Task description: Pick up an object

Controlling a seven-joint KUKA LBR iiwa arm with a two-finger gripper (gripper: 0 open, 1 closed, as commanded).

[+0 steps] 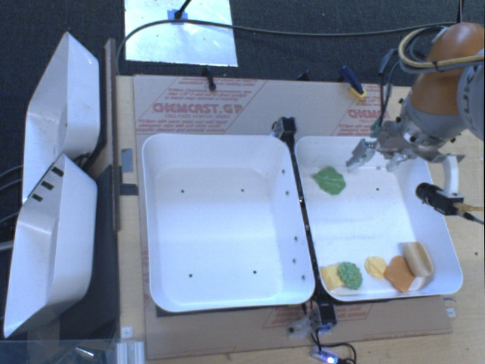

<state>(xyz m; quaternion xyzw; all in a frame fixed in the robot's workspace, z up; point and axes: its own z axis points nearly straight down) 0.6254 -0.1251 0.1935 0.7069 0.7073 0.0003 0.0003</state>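
My gripper (377, 158) hangs over the far part of the right bin (379, 218), its two fingers spread open with nothing between them. A flat green leaf-like piece (329, 180) lies just left of and below the gripper, apart from it. Along the bin's near edge sit a yellow chunk (331, 277), a green broccoli-like piece (349, 274), a small yellow piece (375, 265), an orange wedge (398, 274) and a tan bread roll (417, 258).
The left bin (220, 218) adjoins the right one, with a black divider clip (286, 127) at their far joint. Spare white bins (57, 180) lean at the far left. A shiny metal plate (180, 20) lies beyond the bench.
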